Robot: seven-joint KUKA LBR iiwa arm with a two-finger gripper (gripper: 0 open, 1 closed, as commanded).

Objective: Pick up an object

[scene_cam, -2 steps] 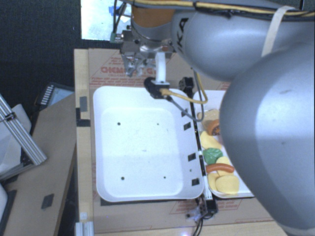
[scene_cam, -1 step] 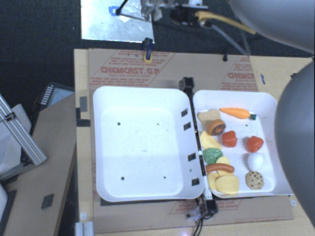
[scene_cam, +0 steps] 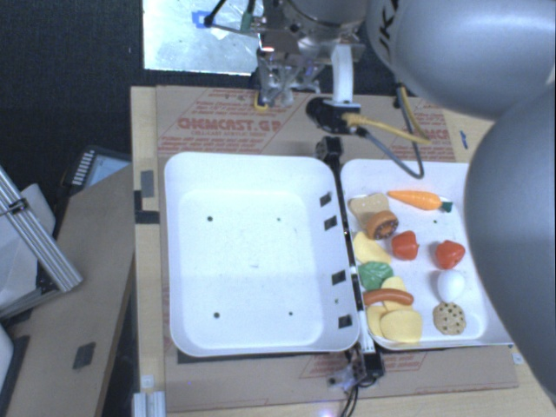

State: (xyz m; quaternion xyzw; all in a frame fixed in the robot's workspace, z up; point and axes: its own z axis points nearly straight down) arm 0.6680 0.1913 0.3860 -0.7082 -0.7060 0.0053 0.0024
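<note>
Grey arm (scene_cam: pixel 469 50) overhangs the right bin (scene_cam: pixel 460 176) crowded with toy food; tool (scene_cam: pixel 276 89) state unclear.

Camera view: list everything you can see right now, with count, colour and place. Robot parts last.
left bin: 1, white, left half of the bench
right bin: 1, white, right half, holding the toy food
carrot: 1, orange, far side of right bin
bread piece: 1, tan, far left of right bin
red pieces: 2, red, middle of right bin
egg: 1, white, beside cookie
cookie: 1, brown speckled, near edge
green piece: 1, green, by the divider
sausage: 1, red-brown, over yellow pieces
cardboard sheet: 1, brown, under bins
arm: 1, grey, from the right
tool: 1, metallic, beyond the bins
</note>
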